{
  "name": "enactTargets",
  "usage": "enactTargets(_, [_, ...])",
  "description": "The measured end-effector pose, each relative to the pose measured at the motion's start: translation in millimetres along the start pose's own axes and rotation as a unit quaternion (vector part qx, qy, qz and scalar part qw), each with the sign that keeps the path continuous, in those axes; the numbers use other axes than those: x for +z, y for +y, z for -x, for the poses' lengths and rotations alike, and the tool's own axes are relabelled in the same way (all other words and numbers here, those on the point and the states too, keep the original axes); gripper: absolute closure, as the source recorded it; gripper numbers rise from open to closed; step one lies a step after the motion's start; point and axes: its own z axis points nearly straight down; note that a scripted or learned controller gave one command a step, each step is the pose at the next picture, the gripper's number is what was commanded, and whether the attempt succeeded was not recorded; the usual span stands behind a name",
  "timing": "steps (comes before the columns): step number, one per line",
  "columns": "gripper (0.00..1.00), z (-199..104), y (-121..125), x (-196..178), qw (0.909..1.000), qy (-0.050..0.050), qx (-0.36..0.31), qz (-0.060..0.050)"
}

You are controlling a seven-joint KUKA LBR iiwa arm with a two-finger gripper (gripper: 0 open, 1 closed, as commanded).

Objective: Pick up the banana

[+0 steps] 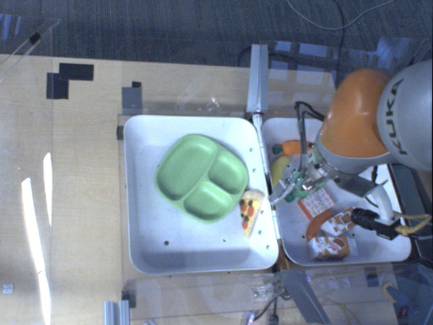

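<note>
The banana (pixel 278 168) is a yellow shape lying against the left wall of the right bin (pixel 379 252), mostly covered by the arm. My gripper (pixel 295 183) hangs low over that bin, just right of and slightly below the banana's visible part. The grey wrist and orange band (pixel 353 117) hide the rest of the banana from above. I see nothing clearly held between the fingers.
An orange item (pixel 292 147) lies just behind the banana. A red-and-white packet (pixel 316 202) and a brown snack item (pixel 330 238) lie in the right bin's front. The left bin (pixel 142 235) holds a green divided plate (pixel 202 175) and a pizza slice (pixel 249 210).
</note>
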Motion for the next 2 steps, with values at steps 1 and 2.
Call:
enactTargets(1, [0.0, 8.9, -20.9, 0.5, 0.9999, 0.0, -0.011, 0.0])
enactTargets(2, [0.0, 55.6, 50.2, 0.1, 0.9934, 0.0, 0.115, 0.0])
